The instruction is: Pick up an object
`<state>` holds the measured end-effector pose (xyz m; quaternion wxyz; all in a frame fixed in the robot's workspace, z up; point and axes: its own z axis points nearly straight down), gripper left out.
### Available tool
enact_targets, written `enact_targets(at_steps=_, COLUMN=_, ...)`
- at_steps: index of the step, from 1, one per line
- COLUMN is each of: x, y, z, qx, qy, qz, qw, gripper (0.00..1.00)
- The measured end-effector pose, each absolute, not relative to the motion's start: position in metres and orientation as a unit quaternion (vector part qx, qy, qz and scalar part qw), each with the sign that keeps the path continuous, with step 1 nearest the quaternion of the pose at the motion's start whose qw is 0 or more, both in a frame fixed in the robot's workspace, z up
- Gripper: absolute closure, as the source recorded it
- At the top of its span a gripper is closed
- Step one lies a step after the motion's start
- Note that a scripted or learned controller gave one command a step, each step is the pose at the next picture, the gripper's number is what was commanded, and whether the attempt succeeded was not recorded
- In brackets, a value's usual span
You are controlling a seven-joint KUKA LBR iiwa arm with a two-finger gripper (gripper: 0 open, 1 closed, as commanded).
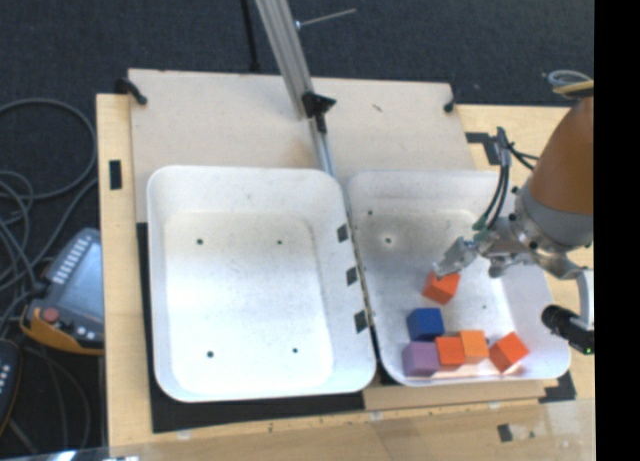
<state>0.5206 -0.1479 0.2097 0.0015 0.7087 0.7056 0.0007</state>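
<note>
My gripper (pixel 452 261) hangs over the middle of the right bin (pixel 400 211), reaching in from the right. An orange block (pixel 441 287) sits tilted directly beneath its tip, touching it or very near; whether it is gripped is hidden. Toward the bin's front lie a blue block (pixel 425 323), a purple block (pixel 421 357), two orange blocks (pixel 451 350) (pixel 473 343) side by side and a red-orange block (pixel 510 350).
The left bin (pixel 250 284) adjoins the right one along a divider with black clips (pixel 352 274). A slanted metal rail (pixel 285 44) rises behind the bins. Cables and a handheld pendant (pixel 72 284) lie off the bench at left.
</note>
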Motion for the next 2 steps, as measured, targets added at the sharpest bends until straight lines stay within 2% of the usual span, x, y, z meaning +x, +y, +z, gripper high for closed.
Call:
enact_targets(at_steps=1, x=0.5913, y=-0.1567, z=0.1347, qx=0.705, qy=0.709, qz=-0.0006, qw=0.001, gripper=0.0)
enact_targets(at_steps=2, x=0.5895, y=-0.1571, z=0.1388, qx=0.706, qy=0.708, qz=-0.0003, qw=0.001, gripper=0.0)
